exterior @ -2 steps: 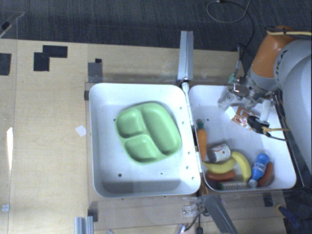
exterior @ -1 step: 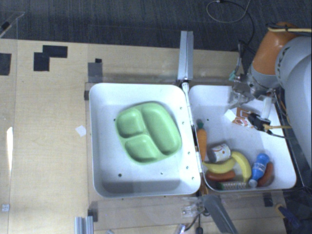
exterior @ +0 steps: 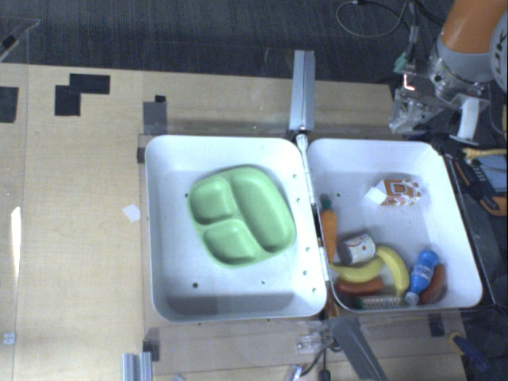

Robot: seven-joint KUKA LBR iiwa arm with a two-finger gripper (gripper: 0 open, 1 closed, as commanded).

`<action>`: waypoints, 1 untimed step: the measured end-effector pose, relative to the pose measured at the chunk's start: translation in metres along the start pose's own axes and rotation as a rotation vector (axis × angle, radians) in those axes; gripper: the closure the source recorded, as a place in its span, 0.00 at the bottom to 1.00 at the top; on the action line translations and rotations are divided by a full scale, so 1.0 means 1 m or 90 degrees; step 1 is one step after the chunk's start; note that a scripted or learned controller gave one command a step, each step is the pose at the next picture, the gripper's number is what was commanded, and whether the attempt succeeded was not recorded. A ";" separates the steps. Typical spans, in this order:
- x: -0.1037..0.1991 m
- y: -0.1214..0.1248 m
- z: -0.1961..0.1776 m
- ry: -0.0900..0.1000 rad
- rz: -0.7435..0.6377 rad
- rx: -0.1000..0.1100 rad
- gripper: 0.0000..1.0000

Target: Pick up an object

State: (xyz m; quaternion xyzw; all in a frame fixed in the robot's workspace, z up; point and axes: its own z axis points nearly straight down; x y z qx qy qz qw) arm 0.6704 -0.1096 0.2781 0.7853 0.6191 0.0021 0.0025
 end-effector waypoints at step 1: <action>0.000 0.000 0.035 0.000 -0.040 0.002 1.00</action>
